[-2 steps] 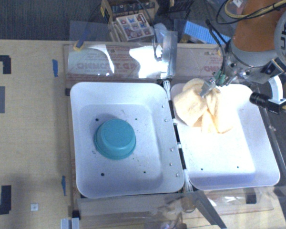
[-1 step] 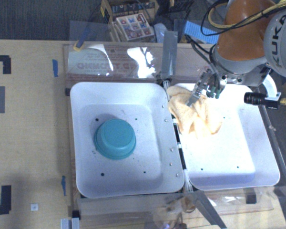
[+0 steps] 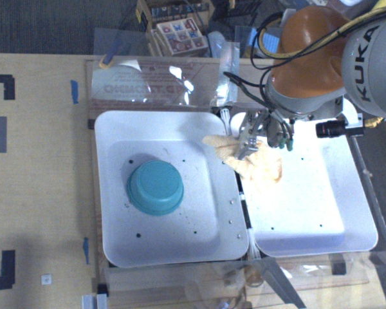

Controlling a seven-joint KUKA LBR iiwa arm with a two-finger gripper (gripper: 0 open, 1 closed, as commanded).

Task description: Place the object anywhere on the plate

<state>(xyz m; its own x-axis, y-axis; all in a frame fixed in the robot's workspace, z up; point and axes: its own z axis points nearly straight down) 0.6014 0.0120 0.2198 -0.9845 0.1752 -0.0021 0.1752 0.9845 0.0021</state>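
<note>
Your two-finger metal gripper (image 3: 249,143) sits low over the seam between the shallow white left bin (image 3: 116,237) and the right bin (image 3: 347,237). A pale yellowish, crumpled soft object (image 3: 260,167) lies there, partly under the gripper and blurred by glare; whether it's pinched, you cannot tell. The round teal plate (image 3: 156,186) rests in the left bin, well apart.

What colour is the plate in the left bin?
Teal, a blue-green; the plate shows plainly in the camera view.
</note>
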